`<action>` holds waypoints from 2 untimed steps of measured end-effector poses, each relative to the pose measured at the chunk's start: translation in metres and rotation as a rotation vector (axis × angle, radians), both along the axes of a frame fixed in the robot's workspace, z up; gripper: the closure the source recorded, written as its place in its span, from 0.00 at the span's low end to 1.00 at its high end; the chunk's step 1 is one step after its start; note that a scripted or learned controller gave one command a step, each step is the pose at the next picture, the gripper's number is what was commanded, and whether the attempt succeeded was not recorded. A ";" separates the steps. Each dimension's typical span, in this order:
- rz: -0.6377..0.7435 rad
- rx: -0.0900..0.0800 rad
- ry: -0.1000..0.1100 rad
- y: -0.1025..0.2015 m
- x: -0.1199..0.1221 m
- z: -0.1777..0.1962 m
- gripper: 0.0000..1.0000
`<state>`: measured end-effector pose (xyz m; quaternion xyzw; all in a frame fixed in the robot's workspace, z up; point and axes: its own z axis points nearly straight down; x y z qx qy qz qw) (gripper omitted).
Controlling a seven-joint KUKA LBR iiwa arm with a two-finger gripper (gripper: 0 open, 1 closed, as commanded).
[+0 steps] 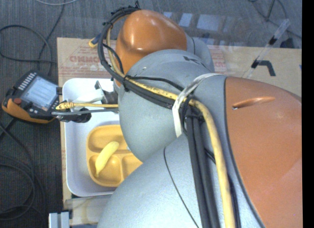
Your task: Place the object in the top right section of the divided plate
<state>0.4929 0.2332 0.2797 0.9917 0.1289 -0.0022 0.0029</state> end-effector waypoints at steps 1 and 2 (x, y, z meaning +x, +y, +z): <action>0.154 0.006 -0.004 0.002 -0.008 -0.163 0.00; 0.159 -0.005 0.006 0.000 -0.011 -0.159 1.00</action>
